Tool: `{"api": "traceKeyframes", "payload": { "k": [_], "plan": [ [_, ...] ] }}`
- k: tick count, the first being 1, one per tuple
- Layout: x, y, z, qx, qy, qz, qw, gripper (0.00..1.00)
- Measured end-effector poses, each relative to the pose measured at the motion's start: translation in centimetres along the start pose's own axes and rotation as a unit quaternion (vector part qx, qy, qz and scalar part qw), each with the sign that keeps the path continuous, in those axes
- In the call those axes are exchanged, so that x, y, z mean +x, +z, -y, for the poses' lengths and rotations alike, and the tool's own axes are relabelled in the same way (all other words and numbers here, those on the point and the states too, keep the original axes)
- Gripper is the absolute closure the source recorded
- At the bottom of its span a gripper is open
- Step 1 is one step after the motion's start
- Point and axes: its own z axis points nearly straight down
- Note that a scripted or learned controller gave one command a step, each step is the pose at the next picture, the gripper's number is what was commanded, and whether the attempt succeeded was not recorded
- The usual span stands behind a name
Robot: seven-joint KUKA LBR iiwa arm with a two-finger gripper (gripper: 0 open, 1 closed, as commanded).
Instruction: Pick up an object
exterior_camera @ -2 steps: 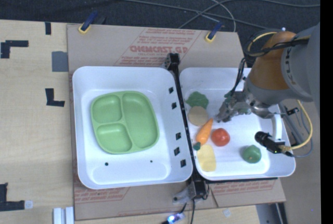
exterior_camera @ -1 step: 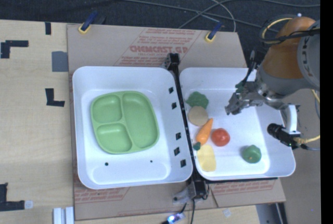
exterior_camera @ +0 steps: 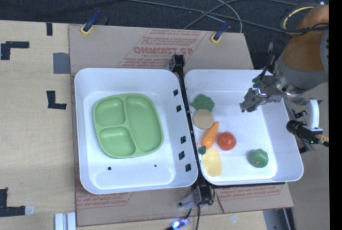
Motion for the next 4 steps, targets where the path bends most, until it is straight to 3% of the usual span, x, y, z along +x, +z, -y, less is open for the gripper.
{"api": "traceKeyframes", "payload": {
  "k": [1, 3, 4],
  "plan": [
    [0.0, -5.3, -0.1, -0.001, -0.001, 0.0, 1.0, 1.0],
    [10.5, -1.7, 0.1, 0.003, -0.002, -0.001, 1.0, 1.0],
    [15.8, -0.8, 1.7, 0.004, -0.002, -0.001, 1.0, 1.0]
  ]
}}
